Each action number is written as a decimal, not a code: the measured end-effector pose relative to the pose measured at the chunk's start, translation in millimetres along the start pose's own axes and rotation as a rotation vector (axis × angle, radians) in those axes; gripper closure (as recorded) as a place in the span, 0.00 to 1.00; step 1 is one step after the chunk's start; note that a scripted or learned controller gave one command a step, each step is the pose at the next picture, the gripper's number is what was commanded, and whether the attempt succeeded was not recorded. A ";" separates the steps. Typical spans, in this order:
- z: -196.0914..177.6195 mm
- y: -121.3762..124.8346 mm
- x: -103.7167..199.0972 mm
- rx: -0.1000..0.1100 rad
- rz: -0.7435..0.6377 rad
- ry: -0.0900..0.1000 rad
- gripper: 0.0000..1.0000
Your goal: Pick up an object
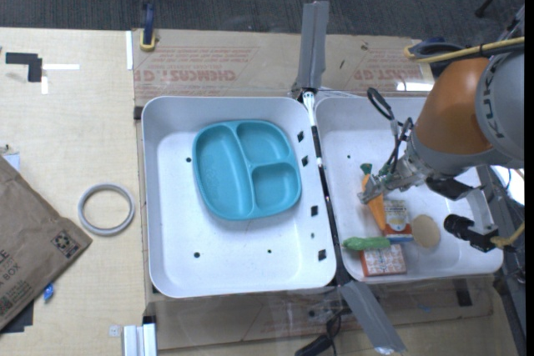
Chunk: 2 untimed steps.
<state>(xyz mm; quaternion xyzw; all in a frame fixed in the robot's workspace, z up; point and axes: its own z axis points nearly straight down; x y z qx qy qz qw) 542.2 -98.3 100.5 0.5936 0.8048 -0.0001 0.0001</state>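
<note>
Lying in the right bin, an orange carrot-like object sits under the gripper; whether its fingers are spread or closed is unclear. A teal divided plate fills the left bin.

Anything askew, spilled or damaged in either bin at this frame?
Nothing stands out. The blue divided plate lies flat in the left bin; the small items sit crowded together under the gripper in the right bin.
</note>
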 end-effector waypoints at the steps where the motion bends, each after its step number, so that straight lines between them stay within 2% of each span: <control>1: -100.8 76.4 12.7 0.000 0.148 -0.002 1.00; 2: -114.4 57.1 61.2 0.003 0.141 0.000 1.00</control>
